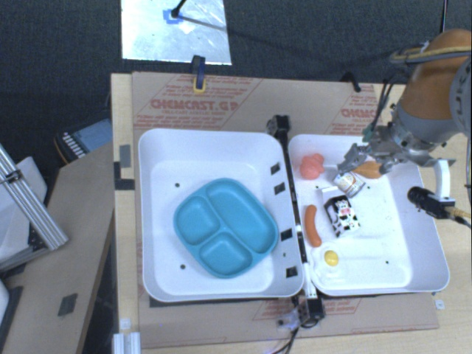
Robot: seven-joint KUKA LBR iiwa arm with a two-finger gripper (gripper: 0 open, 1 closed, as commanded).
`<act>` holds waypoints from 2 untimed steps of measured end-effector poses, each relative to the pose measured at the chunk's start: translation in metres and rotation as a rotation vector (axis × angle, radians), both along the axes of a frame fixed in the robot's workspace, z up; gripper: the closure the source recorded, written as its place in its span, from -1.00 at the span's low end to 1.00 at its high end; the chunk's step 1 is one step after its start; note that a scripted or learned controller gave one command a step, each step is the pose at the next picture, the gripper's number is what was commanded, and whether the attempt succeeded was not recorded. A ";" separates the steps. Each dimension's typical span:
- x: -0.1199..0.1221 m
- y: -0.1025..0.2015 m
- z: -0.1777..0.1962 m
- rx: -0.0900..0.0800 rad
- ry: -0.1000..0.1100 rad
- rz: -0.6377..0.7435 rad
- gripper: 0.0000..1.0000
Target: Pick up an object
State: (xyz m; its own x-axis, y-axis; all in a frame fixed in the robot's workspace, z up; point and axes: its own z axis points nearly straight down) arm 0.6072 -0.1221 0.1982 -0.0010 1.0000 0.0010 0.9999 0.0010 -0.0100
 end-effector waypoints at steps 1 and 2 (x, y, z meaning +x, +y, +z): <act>0.003 0.000 0.006 -0.001 -0.011 0.002 -1.00; 0.000 0.001 -0.056 0.000 -0.007 0.000 -1.00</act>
State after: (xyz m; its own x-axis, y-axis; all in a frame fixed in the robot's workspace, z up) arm 0.6073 -0.1208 0.1417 -0.0009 1.0000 0.0007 1.0000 0.0009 -0.0035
